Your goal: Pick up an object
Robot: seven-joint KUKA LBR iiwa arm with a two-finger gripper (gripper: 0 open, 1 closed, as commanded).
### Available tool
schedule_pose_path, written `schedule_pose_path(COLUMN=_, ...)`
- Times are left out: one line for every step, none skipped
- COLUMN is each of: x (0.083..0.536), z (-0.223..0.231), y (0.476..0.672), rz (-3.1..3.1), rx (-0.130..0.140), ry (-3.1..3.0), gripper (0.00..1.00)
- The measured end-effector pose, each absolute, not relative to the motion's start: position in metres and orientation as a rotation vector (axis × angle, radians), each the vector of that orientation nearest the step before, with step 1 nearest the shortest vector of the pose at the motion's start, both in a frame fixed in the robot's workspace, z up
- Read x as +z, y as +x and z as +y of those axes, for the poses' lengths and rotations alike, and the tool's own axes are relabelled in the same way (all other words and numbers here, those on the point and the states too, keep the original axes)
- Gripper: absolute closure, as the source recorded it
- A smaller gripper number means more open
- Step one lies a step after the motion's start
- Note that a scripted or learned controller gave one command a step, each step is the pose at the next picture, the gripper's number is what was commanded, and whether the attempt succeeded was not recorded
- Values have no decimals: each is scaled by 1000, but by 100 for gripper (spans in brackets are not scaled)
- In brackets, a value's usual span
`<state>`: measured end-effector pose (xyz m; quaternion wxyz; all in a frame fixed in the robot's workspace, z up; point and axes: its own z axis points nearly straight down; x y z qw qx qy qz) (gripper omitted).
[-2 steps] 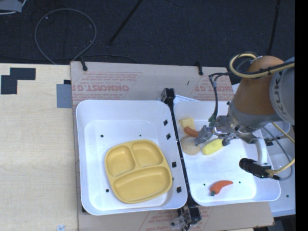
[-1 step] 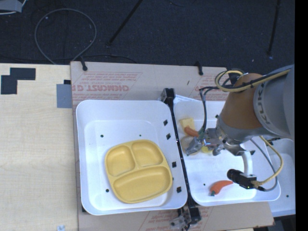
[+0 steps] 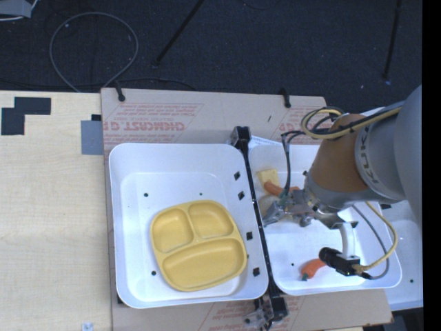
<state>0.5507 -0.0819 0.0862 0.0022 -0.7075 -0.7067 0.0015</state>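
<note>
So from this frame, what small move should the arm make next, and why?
Probably a short, careful descent at the right bin's upper left. The gripper sits there, low beside the divider, next to a pale yellow piece and an orange piece. Nothing is visibly held, and the carrot lies apart near the front. I can't read the finger spacing, so this is tentative.

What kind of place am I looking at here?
Probably a robotics test lab: a robot arm reaches over two white bins, one holding a yellow divided plate, with loose cables on the dark floor behind.
</note>
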Motion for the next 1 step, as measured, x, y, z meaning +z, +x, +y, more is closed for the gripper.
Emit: schedule_pose_path(x=98, z=-83, y=551, rz=-2210, rx=3, ry=-2227, gripper=100)
